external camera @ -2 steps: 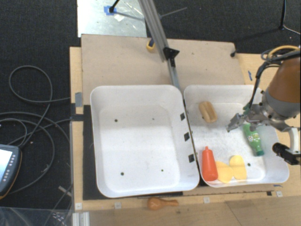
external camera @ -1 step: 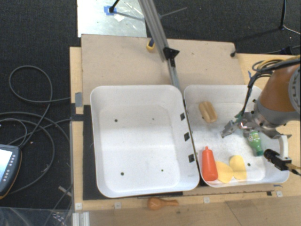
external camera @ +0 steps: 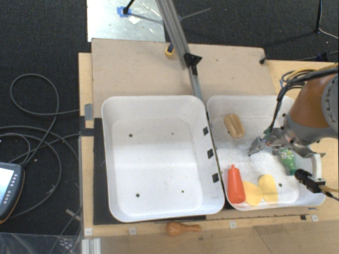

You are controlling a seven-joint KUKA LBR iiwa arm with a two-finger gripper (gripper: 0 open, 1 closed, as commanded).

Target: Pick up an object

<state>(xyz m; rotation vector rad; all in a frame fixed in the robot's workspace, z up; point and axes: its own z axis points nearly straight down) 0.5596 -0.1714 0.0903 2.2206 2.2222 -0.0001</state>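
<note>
The right bin holds a tan cylinder near its back, an orange-red bottle at its front left, and two yellow pieces beside the bottle. A green object lies near the bin's right side, partly under the arm's wrist. My gripper hangs low over the middle of the right bin, just left of the green object and right of the tan cylinder. Nothing shows in its grasp.
The left bin stands beside the right one, with black clips along the shared wall. A slanted metal pole crosses the bench's back. A brown pear-shaped object lies on the bench's front edge.
</note>
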